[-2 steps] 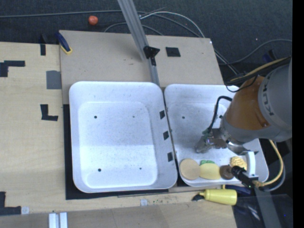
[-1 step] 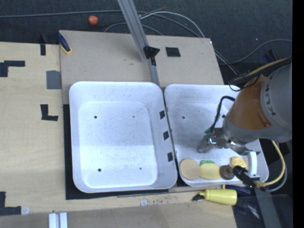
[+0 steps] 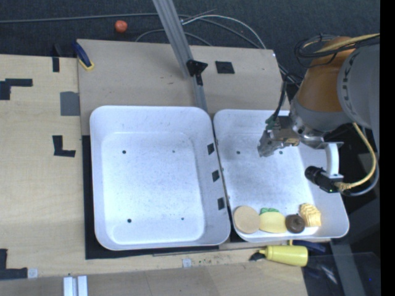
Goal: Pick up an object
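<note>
Poised over right bin (image 3: 247,177), gripper (image 3: 270,147); finger state impossible to tell. Clustered at bin's five o'clock: small food toys (image 3: 276,219).

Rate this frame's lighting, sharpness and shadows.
Camera view: even, soft lighting with no harsh glare on the white bins; the gripper is soft, its fingers unresolved; the small items along the right bin's near edge are slightly blurred; shadows stay faint.
</note>
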Motion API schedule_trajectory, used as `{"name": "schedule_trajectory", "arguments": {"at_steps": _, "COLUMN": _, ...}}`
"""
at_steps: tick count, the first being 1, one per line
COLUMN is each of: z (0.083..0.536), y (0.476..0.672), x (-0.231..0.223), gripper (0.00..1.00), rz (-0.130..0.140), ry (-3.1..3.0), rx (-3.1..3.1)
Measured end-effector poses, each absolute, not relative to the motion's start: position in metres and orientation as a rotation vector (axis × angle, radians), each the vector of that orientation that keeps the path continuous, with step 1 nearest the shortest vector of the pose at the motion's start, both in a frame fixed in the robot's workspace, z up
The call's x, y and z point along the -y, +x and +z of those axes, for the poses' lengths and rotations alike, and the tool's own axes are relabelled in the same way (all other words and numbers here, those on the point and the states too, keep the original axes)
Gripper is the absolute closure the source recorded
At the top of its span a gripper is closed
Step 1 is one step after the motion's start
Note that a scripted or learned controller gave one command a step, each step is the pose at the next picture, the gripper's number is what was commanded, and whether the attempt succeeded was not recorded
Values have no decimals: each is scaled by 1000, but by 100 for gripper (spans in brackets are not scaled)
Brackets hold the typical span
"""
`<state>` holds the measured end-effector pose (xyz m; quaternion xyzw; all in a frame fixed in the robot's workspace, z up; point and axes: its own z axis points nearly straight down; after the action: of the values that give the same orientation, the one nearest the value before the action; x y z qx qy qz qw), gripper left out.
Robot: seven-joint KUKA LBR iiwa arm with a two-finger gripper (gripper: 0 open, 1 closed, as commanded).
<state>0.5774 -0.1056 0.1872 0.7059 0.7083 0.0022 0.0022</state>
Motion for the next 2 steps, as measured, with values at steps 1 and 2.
{"name": "schedule_trajectory", "arguments": {"at_steps": 1, "z": 257, "y": 570, "x": 46, "gripper": 100, "rz": 8, "ry": 2213, "rx": -2225}}
{"name": "schedule_trajectory", "arguments": {"at_steps": 2, "z": 247, "y": 552, "x": 2, "gripper": 100, "rz": -1, "ry": 2218, "rx": -2227}}
